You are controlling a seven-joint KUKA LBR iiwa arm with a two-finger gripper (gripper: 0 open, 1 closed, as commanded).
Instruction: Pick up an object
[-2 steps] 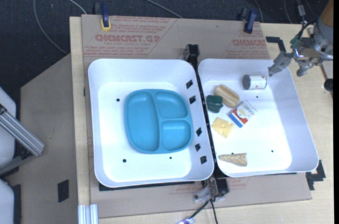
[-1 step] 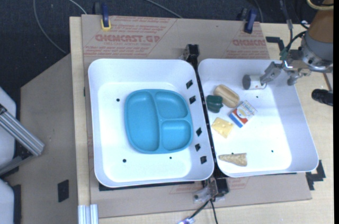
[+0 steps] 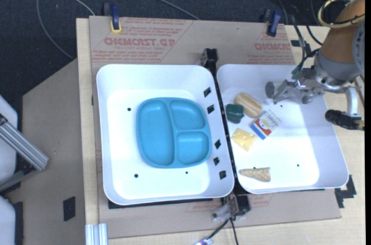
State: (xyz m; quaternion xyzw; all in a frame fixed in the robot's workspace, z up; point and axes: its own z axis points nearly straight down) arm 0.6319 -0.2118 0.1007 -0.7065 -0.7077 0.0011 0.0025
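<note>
Nearest, in the right white bin, lies a tan pizza-slice toy. Past it sit a yellow cheese block, a small red, white and blue packet, a dark green round piece and a tan bread roll. The left white bin holds a blue plastic divided plate. Farthest, the grey tool hangs over the right bin, holding nothing; I cannot tell if it is apart or together.
</note>
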